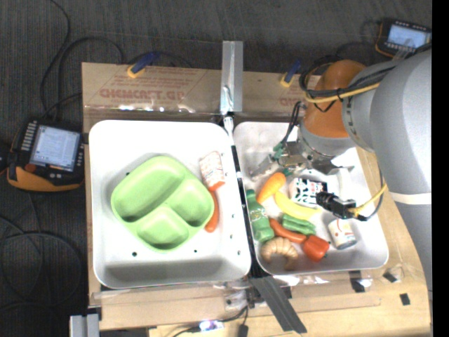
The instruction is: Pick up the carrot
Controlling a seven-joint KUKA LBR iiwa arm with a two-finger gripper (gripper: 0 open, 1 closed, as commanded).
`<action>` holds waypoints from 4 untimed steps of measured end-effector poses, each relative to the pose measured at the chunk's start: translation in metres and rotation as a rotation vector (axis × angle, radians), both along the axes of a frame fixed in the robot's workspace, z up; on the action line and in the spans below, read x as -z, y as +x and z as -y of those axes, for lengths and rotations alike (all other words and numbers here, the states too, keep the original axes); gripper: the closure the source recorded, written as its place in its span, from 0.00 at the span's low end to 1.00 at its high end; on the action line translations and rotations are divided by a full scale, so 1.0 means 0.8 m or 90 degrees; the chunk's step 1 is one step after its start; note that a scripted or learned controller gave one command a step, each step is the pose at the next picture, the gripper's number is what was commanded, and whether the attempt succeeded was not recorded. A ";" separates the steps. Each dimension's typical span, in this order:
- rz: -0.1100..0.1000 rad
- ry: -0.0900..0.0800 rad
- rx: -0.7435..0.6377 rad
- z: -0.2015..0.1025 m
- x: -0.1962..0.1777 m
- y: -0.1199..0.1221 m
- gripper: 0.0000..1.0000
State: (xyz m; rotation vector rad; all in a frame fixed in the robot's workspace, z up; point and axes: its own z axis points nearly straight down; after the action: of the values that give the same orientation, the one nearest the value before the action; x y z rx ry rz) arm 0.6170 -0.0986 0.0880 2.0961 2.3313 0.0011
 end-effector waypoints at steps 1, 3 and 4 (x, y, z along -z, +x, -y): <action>0.004 -0.002 -0.163 0.001 -0.001 -0.031 0.00; 0.001 0.002 -0.163 -0.001 -0.010 -0.032 0.00; -0.002 0.004 -0.163 -0.002 -0.017 -0.033 1.00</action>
State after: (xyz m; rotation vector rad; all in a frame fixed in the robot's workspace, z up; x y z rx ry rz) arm 0.5903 -0.0969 0.1016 1.7859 2.5852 0.0053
